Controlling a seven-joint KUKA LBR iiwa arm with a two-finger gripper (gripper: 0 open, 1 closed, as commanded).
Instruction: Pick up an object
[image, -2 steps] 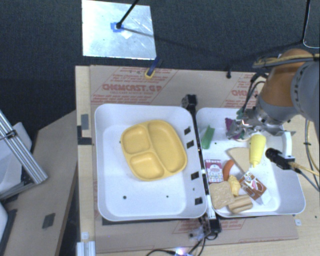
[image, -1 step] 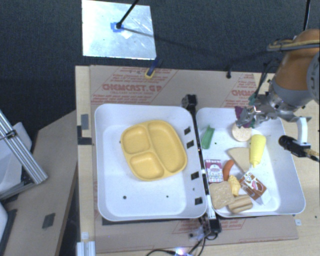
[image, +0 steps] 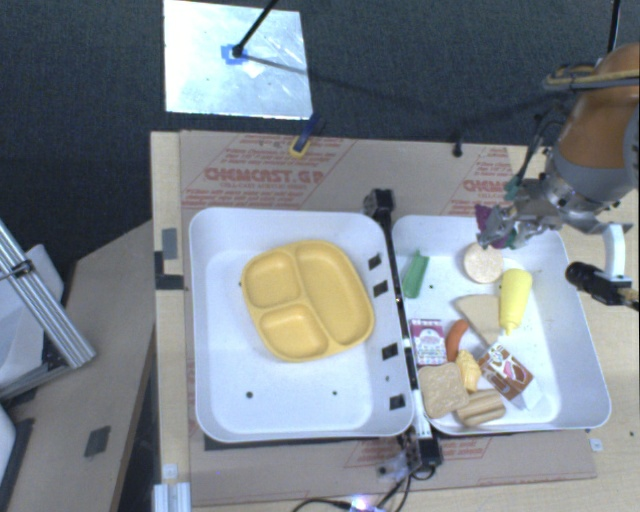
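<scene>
Camera view, looking down at a slant: two white bins side by side on a brown protective sheet. Left bin (image: 215, 400) carries one yellow divided tray (image: 306, 298), three compartments, sitting a little above centre with bare white floor all round it. Right bin (image: 585, 385) holds the small stuff, one of each: green piece (image: 415, 272) close to the dividing wall, round tan disc (image: 483, 264), yellow bottle (image: 514, 297), pale wedge (image: 480, 315), orange sausage (image: 457, 338), pink-and-white packet (image: 429, 342), slice of toast (image: 443, 389), brown-and-white packet (image: 506, 372), tan roll (image: 479, 408), and a small yellow bit among them that I cannot make out. They crowd the bin's middle and near end; its right strip stays bare. Gripper (image: 497, 233) hangs over the bin's far end, just above the disc, apart from the bottle. Fingers too dark and blurred: cannot tell how wide they stand or whether anything sits between them.
</scene>
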